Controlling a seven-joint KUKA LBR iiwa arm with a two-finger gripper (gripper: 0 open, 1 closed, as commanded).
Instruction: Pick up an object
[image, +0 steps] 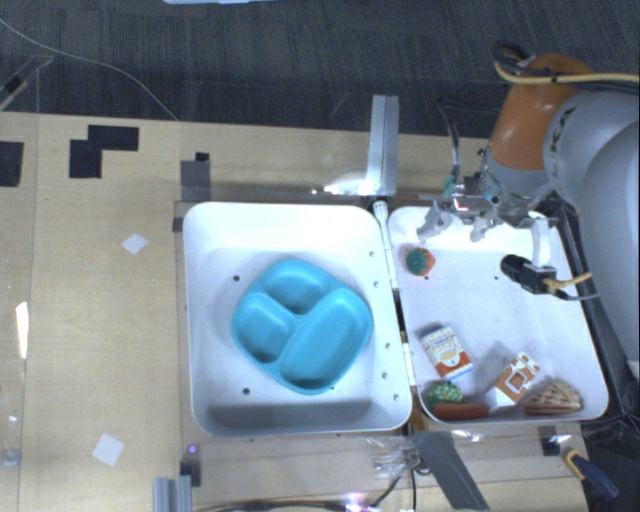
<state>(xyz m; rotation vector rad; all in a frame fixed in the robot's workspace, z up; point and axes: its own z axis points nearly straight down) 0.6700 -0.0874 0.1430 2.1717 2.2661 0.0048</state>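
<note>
- Jaws of the silver two-finger gripper (453, 228) stand wide apart with nothing between them, at 12 o'clock in the shallow white right bin (490, 320).
- I judge the nearest target to be the small round green-and-red toy fruit (419, 261), at 7 o'clock from the gripper and close to the bin's left wall. It is better to centre above it and descend straight, because a round thing rolls easily.
- Glare at the bin's far edge blurs the gripper's outline, and I cannot tell what fruit it is.
</note>
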